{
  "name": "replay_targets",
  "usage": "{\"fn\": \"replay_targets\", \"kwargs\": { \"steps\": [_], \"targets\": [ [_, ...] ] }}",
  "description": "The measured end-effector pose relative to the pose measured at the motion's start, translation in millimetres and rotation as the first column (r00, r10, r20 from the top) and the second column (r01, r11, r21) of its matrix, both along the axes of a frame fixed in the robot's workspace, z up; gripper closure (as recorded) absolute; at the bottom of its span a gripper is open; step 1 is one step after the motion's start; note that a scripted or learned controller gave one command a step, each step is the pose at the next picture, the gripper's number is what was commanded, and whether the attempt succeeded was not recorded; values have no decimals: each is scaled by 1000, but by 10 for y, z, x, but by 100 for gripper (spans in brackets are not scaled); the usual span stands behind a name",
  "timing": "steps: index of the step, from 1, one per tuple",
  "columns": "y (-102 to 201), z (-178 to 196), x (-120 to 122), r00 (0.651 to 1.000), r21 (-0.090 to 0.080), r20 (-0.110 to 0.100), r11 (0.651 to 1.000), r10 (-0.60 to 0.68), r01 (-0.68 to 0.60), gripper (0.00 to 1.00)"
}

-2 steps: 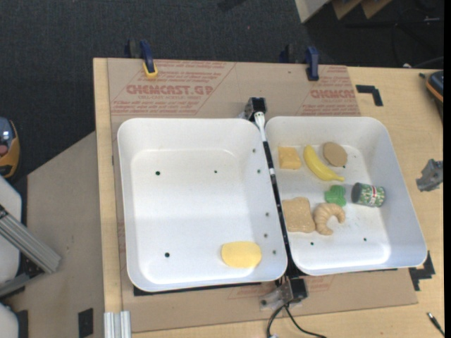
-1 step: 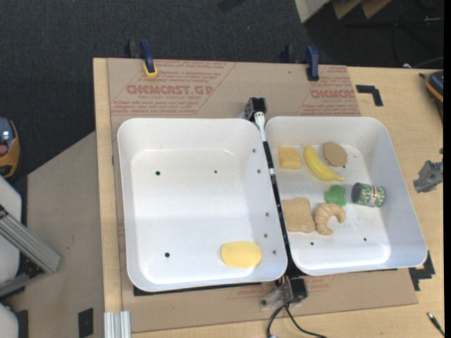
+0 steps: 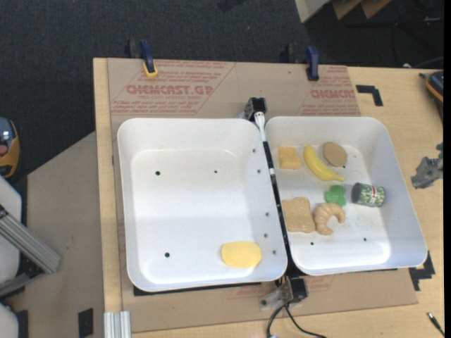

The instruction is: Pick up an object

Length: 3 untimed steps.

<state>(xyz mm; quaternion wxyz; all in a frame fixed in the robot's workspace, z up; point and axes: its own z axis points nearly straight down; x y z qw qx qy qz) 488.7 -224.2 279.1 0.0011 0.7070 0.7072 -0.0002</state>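
banana [image 3: 320, 164] in the right bin [image 3: 394, 210] lies diagonally, upper-left to lower-right; jaws' state cannot be told.

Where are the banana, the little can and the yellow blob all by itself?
banana [image 3: 320, 165]: camera view, right bin, middle of its curved yellow body.
can [image 3: 368, 195]: camera view, right bin, middle of its green side as it lies down.
yellow blob [image 3: 241, 254]: camera view, left bin near the front edge, its centre.
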Motion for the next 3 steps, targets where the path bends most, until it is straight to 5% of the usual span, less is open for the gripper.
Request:
{"fn": "replay_targets", "kwargs": {
  "steps": [1,3],
  "targets": [
    [4,-165,-99,1000,3,-4,1000,-1,1,100],
    [3,10,122,1000,0,2,1000,1,-1,100]
  ]
}}
